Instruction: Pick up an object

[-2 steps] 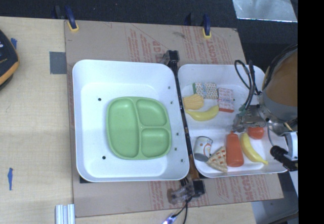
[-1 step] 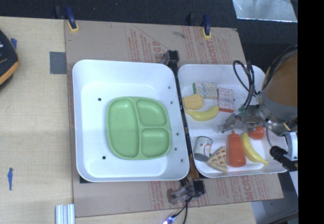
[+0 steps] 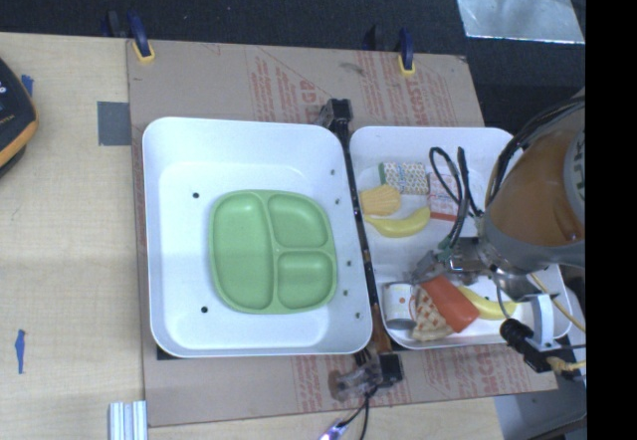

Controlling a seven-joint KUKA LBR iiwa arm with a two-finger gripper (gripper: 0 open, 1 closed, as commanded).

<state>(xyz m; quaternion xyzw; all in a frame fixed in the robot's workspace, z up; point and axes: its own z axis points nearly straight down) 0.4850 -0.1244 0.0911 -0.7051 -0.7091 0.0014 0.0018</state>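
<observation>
My grey arm with its orange band (image 3: 532, 194) reaches in over the right-hand shallow white bin (image 3: 398, 141), and my claw (image 3: 460, 267) hangs low above the pile at that bin's near end; whether it is apart or together I cannot tell, since the wrist and its cables cover it from above. I judge the pick barely begun: nothing is visibly lifted, and every item seems to lie on the bin floor. The likeliest target is the red-orange oblong block (image 3: 450, 303), lying slantwise just beneath my claw, smooth-sided and plainly coloured, resting against a waffle-patterned wedge (image 3: 426, 314) and beside a small white cup (image 3: 398, 303). Further back lie a yellow toy banana (image 3: 400, 223) and a small patterned box (image 3: 405, 176). The left-hand white bin (image 3: 169, 229) carries a pale green divided plate (image 3: 271, 251), well apart from my work. Left to do: close, grip, lift.
</observation>
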